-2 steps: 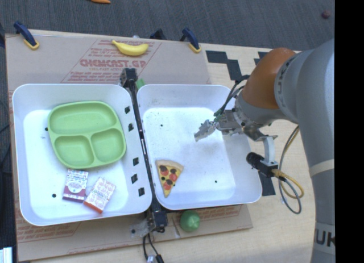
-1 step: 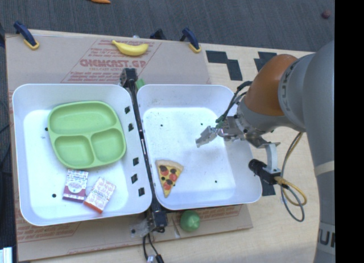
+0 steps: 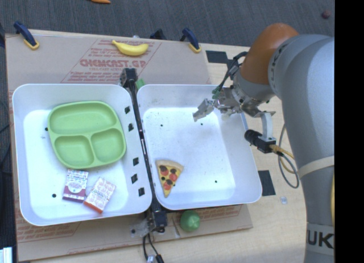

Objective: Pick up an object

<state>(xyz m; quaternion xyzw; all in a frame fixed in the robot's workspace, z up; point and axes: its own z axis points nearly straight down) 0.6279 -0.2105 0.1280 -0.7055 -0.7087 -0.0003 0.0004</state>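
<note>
Hovering over right bin (image 3: pixel 242 159) near its far edge, hand (image 3: pixel 203 110) carries nothing, fingers part-spread I think. Approach step, no grasp yet. Toy pizza slice (image 3: pixel 168 175) sits near bin's near-left corner. Next: travel there, drop, close.

End effector (image 3: pixel 203 110) over right bin (image 3: pixel 242 165), upper part. Pizza slice toy (image 3: pixel 168 176) near front edge. Green divided plate (image 3: pixel 86 133), two packets (image 3: pixel 89 191) in left bin (image 3: pixel 23 142).
</note>
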